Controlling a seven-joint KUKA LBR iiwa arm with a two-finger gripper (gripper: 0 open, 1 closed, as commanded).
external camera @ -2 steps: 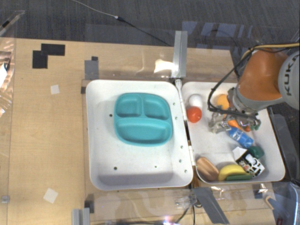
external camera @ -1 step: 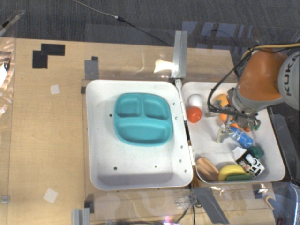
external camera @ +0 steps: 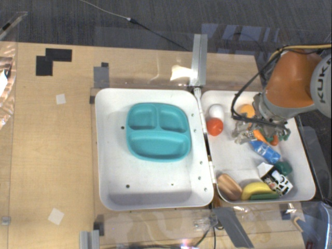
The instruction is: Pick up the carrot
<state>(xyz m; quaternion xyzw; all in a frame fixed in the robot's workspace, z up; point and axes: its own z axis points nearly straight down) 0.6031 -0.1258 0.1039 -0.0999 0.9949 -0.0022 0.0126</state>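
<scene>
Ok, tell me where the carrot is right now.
The carrot lies in the right bin, toward its upper right, directly under the claw, with the blue bottle just below it.

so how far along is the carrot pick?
Done: the arm is over the right bin, with the gripper low among the items. In hand: it sits right at the carrot, an orange piece beside the blue bottle. I can't tell whether the carrot is actually gripped. Left: a confirmed grasp and the lift; the carrot looks still down in the bin.
</scene>
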